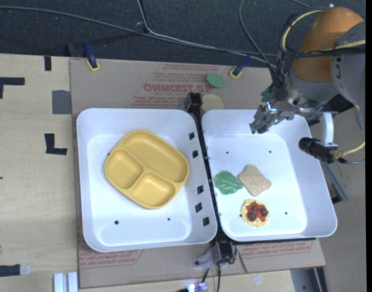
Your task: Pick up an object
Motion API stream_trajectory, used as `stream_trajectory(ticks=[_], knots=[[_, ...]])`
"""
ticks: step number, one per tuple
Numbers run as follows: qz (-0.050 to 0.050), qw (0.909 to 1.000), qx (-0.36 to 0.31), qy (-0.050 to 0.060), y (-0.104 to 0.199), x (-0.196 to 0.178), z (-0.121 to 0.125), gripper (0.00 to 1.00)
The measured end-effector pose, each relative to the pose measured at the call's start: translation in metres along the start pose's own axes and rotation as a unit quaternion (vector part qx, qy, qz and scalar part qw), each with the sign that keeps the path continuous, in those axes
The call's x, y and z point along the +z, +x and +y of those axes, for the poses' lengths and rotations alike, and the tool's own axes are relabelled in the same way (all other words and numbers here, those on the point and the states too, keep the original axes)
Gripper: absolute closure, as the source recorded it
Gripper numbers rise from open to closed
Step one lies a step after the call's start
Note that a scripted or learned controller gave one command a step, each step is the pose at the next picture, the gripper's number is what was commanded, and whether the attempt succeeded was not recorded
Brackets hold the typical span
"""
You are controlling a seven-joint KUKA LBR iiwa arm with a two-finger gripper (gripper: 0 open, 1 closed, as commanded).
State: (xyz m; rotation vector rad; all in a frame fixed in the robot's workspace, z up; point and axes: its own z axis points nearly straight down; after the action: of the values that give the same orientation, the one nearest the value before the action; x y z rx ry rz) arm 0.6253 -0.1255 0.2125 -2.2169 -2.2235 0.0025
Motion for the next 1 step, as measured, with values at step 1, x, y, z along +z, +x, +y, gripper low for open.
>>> stream_trajectory(ticks=[1], knots=[[0.0,1.0,-0.001,0.0,0.0512,0.0089,-0.0201,1.0]])
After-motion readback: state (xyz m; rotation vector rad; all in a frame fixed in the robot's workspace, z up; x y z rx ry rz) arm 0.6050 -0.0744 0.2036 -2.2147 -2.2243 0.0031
